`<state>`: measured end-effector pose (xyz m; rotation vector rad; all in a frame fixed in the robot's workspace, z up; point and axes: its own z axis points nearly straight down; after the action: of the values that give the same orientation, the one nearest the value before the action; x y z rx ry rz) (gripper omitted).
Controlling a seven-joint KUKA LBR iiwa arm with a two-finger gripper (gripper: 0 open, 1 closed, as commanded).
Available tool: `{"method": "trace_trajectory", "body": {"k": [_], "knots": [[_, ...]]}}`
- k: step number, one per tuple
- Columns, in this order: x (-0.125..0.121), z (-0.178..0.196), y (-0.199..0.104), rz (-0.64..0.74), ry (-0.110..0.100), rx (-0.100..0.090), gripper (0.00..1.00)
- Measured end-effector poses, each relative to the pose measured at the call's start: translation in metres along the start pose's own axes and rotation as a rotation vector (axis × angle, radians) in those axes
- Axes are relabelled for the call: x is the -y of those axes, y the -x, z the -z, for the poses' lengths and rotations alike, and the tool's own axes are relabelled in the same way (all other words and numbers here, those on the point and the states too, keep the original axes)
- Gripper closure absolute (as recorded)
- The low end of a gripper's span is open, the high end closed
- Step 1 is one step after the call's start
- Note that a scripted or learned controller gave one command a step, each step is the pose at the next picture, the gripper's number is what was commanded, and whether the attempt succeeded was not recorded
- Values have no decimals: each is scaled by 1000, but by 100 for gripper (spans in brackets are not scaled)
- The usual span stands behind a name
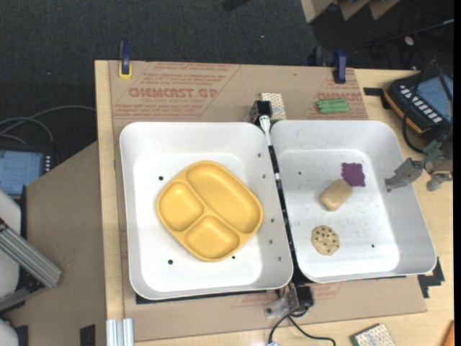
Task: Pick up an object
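In the right bin point(374, 254) lie three small things: a purple block point(353, 173) toward the back, a tan bread-like lump point(336, 194) just in front of it, and a round chocolate-chip cookie point(325, 240) nearer the front. My gripper point(420, 176) hangs over the right rim of that bin, to the right of the purple block and apart from it. It is open, with nothing between its fingers. The arm above it is cut off by the view's edge.
The left bin point(144, 251) holds a yellow divided plate point(209, 209). A green object point(332, 107) lies on the board behind the right bin. Blue clamps point(126, 58) hold the board's back edge. A handheld controller point(425, 103) sits at the far right.
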<state>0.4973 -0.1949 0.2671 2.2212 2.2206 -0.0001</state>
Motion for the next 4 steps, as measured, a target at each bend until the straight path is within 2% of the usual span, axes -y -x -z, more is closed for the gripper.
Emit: {"method": "trace_trajectory", "body": {"k": [1,2,3,4], "knots": [[-141,-104,15,6,3,1,0],[-97,-186,17,0,-5,-5,0],[-137,-182,17,3,5,1,0],[-100,-182,18,0,-4,-3,0]]}}
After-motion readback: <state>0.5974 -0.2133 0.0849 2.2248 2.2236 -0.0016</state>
